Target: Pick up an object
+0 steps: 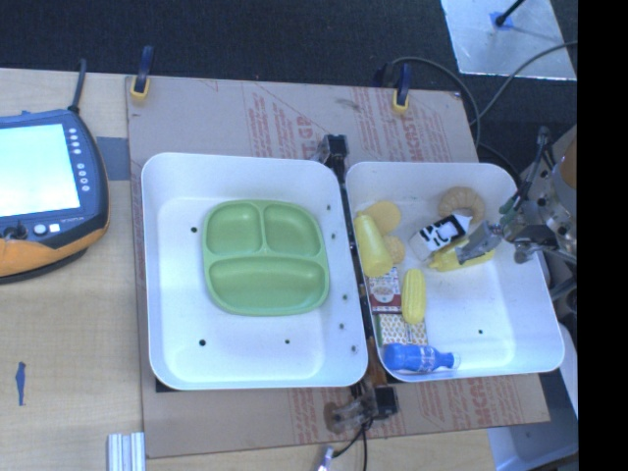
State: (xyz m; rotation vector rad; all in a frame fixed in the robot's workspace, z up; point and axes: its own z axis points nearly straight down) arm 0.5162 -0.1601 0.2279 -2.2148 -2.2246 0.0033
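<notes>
Arm (559,199) cut off at right

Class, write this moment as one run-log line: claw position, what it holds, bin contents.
claw: over right bin | touching yellow item, grasp unclear | left bin: green divided plate

My gripper (488,240) sits at three o'clock over the right white bin (510,356), beside a yellow plastic banana (453,258).

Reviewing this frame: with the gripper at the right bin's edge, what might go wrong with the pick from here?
The gripper sits over a yellow item that touches the black-and-white object and lies near the donut-like ring; closing may nudge or catch a neighbour. It is also close to the right bin's wall, so a collision seems possible.
</notes>
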